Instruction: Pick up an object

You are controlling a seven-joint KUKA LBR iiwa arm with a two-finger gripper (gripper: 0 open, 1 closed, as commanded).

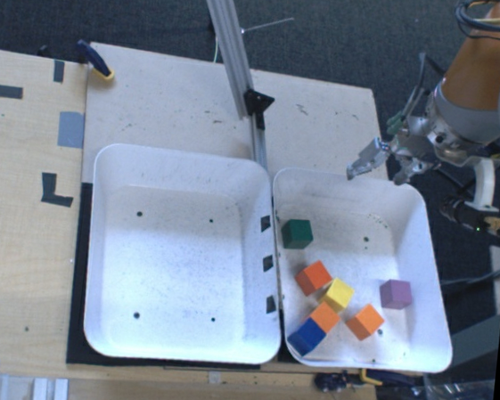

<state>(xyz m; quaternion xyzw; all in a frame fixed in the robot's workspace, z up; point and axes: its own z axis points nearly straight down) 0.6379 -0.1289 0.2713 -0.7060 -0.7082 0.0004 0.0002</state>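
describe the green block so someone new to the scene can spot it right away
Take the right-hand white bin of the two. The green block sits near that bin's left wall, toward the far end. It stands alone, apart from the cluster of orange, yellow and blue blocks nearer the camera, and is the only green one.

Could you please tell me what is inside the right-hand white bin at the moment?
The right bin holds six blocks: green, purple, yellow, blue and two orange, clustered together. Anything beneath them is hidden.
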